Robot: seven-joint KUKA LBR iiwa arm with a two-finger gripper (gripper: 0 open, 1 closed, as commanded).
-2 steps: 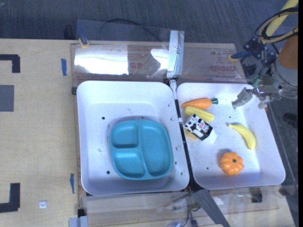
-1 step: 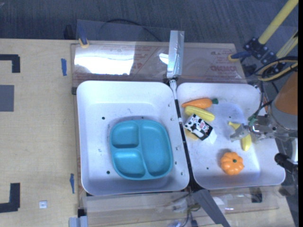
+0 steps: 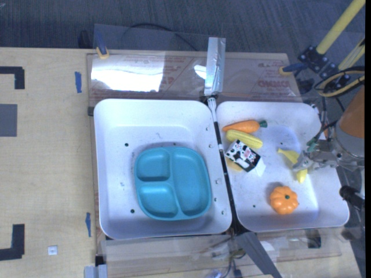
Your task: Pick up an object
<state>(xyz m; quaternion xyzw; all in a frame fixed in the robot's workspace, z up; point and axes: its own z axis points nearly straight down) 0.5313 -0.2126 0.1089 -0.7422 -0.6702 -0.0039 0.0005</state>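
Tabletop: pale wood, bearing two shallow white bins side by side across the centre of the frame.

Left bin: holds a blue divided tray, lying flat at its middle.

Right bin: holds the candidate objects. A carrot and an ear of corn lie near each other at its upper left; a black-and-white carton sits just below the corn. A small orange pumpkin stands apart at lower centre. A yellow banana-like piece lies toward the right edge.

Hand: low over the bin's right side, at or beside the yellow piece. Whether its fingers are spread or closed cannot be told; nothing is confirmed held.

Recommendation: centre over a single item before closing. The pumpkin, being isolated, appears the cleanest target.
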